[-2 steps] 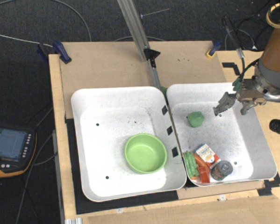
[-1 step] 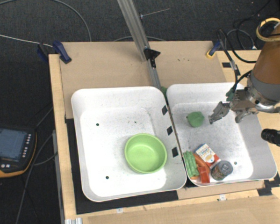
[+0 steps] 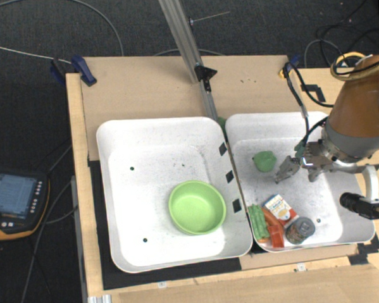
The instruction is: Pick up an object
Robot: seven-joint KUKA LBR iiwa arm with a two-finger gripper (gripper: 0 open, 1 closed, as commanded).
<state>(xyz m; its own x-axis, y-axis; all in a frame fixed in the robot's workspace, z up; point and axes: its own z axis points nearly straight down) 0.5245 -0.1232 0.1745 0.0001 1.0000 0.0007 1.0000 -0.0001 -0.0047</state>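
Gripper (image 3: 299, 167) sits low over the right bin (image 3: 315, 125), fingers spread wide and nothing between them, one finger (image 3: 285, 169) angling out to the left and the other (image 3: 313, 171) hanging down beside it. Arm (image 3: 359, 116) comes in from the right, orange band showing above the grey wrist. Just left of that outstretched finger is a small green lump (image 3: 264, 160), near the finger but apart from it, lying in the middle of the right bin. Down at the near edge of the same bin there's a cluster: a small carton (image 3: 278, 207) with an orange and white face, a long green piece (image 3: 259, 222) and an orange piece (image 3: 274, 230) lying side by side next to it, and a round dark can (image 3: 299, 229) just right of them, all packed close together and well apart from the gripper. Over in the left bin (image 3: 122, 142), a green bowl (image 3: 197, 207) sits upright toward the near right corner, alone. Both bins rest side by side on the bench (image 3: 148, 86), their inner walls touching down the middle. On the floor far to the left lies a handheld pendant (image 3: 15, 201) with a lit screen
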